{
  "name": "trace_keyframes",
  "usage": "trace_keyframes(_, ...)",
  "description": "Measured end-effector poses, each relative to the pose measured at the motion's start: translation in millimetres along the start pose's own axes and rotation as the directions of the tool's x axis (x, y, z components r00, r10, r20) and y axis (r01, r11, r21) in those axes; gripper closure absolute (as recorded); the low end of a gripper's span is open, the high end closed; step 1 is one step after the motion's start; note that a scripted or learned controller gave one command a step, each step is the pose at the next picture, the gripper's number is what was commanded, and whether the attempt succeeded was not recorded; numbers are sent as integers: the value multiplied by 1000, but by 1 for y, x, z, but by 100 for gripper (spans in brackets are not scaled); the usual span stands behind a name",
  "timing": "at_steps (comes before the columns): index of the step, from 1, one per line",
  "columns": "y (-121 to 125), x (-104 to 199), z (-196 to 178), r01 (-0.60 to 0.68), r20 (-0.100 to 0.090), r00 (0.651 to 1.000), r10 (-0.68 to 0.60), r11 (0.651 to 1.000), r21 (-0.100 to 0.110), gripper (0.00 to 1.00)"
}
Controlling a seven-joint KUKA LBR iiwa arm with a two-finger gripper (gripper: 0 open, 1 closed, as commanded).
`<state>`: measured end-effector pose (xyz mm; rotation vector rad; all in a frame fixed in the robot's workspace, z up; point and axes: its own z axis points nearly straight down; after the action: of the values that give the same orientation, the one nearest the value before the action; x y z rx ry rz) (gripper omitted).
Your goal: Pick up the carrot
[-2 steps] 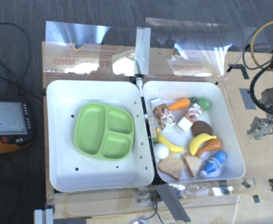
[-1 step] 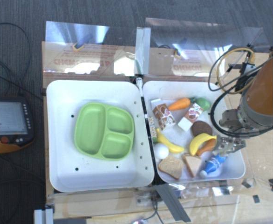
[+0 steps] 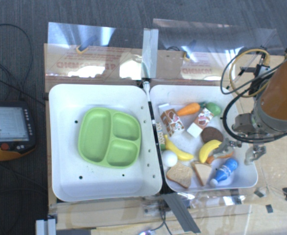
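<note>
At the far left, on the floor, lies a pendant with a screen, and its black cable runs up behind it. Next comes the table with two white bins. The left bin holds one green tray with three compartments and nothing else that I can see. The right bin is crowded with toy food. Going across it: a brown and white carton near the divider, below it a white egg and a long banana, and at the bottom two bread pieces. The carrot lies near the top of this bin, orange, almost level, with its green end to the right; it is just beside the carton and well apart from the arm. More to the right are a brown round thing, a second banana and a blue bottle. The hand hangs at the right side of this bin, low and near the second banana and the bottle. I cannot tell if it is released or clenched, and nothing is seen inside it. I judge that the step is the approach, not the grasp. The next move asks the hand to travel up and left over the carrot, to turn across its long axis, and to come down without pushing the carton.
</note>
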<state>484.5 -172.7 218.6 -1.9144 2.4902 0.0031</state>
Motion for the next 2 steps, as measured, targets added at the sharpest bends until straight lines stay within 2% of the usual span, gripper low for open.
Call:
trace_keyframes(1,-9,-71,104,-103,-1,995,103,995,7,0)
trace_keyframes(2,-111,-31,67,77,-1,997,-77,997,6,0)
